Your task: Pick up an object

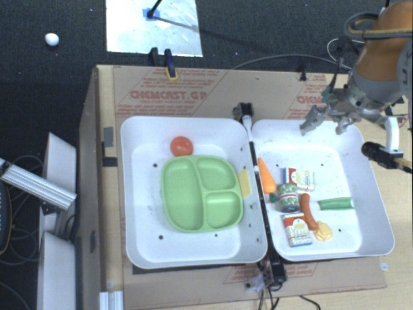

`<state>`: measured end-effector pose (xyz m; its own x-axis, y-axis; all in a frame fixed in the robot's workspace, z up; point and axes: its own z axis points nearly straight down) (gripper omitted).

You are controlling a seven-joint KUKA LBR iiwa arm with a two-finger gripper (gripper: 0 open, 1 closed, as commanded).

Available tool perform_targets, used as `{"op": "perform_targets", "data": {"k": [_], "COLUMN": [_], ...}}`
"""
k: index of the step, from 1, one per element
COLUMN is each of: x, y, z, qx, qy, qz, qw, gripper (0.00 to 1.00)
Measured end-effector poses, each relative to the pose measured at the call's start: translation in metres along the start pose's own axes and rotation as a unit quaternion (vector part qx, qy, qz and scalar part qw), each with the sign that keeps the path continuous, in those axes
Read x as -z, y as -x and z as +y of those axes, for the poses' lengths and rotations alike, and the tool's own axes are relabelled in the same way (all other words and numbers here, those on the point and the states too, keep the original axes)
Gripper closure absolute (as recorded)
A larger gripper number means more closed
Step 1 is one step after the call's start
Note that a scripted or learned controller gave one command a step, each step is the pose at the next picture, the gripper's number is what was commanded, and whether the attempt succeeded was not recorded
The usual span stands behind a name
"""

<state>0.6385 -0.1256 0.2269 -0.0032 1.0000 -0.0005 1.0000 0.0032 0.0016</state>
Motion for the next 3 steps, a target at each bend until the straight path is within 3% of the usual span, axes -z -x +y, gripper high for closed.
{"op": "perform_targets", "data": {"k": [1, 2, 3], "x": [-0.112, -0.142, -0.131], "y": [-0.004, -0.012, -0.012], "z": [0.029, 0.030, 0.031], "qx": [0.001, 0.001, 0.002], "qy": [-0.002, 0.000, 0.002], "qz": [0.001, 0.000, 0.000], "qw": [1.0000, 1.0000, 1.0000], "gripper": [0.00, 0.00, 1.00]}}
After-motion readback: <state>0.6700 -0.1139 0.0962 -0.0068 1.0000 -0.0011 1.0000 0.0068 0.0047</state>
